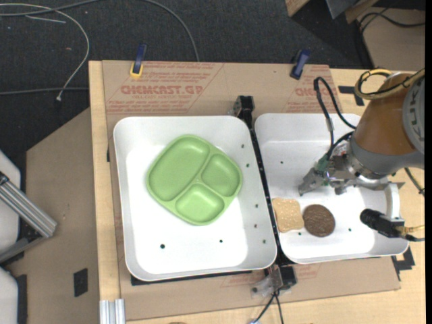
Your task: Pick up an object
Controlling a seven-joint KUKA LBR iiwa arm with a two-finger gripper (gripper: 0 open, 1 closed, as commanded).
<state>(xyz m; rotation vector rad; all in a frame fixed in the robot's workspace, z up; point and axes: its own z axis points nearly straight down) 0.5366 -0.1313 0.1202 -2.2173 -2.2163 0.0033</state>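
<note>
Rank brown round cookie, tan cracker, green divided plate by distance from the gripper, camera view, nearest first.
From the gripper, in the right bin:
1. Brown round cookie, right bin, just below the gripper.
2. Tan cracker, right bin, beside the cookie on its left, by the divider.
3. Green divided plate, left bin, across the divider.

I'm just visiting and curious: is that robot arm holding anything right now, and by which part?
Nothing shows between the fingers of the gripper. The round brown cookie-like disc and the tan square cracker-like piece lie apart from it in the right white bin.
</note>
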